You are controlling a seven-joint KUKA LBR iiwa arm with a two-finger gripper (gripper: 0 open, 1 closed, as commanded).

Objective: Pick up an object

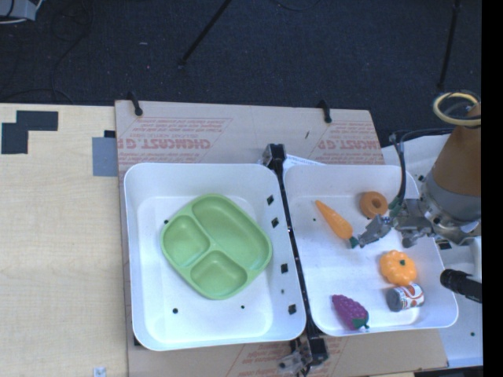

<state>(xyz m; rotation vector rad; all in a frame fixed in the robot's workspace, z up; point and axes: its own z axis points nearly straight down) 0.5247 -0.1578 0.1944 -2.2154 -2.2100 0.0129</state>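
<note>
Camera view. The surface (pixel 55 234) carries two shallow white bins set side by side on a brown cardboard sheet (pixel 204 136).

Left bin (pixel 141 187): holds one green divided plate (pixel 216 246) with three compartments. The plate lies flat near the bin's middle, turned at an angle to the bin walls.

Right bin (pixel 314 289): holds five small objects.
- An orange carrot (pixel 335 220) lies at a slant in the upper middle part of the bin.
- A brown ring-shaped doughnut (pixel 374 203) lies near the far wall, to the right of the carrot.
- An orange pumpkin-like toy (pixel 399 267) sits toward the right side.
- A small red-and-white can (pixel 405 297) lies on its side just below the orange toy, close to it.
- A purple bunch of grapes (pixel 350 310) lies near the front wall, left of the can.

Arm: the grey arm (pixel 456 187), with its orange band, reaches in from the right over the right bin's edge. The pincer (pixel 368 235) points left and sits low in the bin, between the carrot, the doughnut and the orange toy. Its tip lies just beside the lower end of the carrot. No object is seen between its fingers. How far the fingers are spread cannot be told at this scale.
</note>
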